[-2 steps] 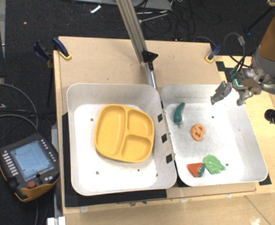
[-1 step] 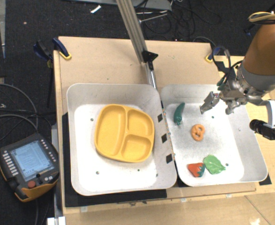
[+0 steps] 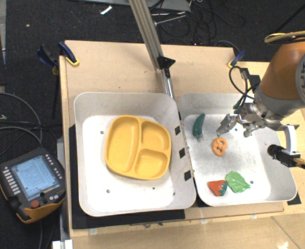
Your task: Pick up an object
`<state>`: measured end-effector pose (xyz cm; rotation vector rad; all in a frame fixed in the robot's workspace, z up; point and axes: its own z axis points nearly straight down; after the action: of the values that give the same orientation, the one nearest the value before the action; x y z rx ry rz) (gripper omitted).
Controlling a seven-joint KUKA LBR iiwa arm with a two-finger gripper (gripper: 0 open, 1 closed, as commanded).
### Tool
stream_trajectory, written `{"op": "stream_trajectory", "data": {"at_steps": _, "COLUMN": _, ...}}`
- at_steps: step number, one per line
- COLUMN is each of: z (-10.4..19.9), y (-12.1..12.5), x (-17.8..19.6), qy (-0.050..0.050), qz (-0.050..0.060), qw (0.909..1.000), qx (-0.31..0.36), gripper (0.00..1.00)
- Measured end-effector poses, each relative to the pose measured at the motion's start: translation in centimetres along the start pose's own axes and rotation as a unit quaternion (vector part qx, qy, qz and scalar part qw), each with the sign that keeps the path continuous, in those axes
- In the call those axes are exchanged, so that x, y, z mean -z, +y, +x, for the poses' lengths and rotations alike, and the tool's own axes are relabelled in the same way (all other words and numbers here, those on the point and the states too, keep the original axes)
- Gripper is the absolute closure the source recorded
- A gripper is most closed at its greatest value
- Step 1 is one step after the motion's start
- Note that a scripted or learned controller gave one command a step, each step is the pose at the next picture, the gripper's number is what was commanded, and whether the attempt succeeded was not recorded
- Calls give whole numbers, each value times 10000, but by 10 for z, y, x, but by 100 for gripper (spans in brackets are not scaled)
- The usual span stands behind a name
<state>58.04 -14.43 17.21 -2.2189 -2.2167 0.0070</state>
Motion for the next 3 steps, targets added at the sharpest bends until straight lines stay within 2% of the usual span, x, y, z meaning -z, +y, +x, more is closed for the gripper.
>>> {"op": "stream_trajectory", "data": {"at_steps": 1, "z": -6, "y": -6, "x": -61, "qy": 2, "qz": 0, "qw": 10000, "qx": -2, "gripper": 0}}
{"op": "stream_trajectory", "data": {"at_steps": 2, "z": -6, "y": -4, "x": -46, "qy": -7, "qz": -39, "qw": 10000, "qx": 4, "gripper": 100}}
{"op": "stream_trajectory", "data": {"at_steps": 3, "z": -12, "y": 3, "x": 13, "qy": -13, "qz": -68, "qw": 10000, "qx": 13, "gripper": 100}}
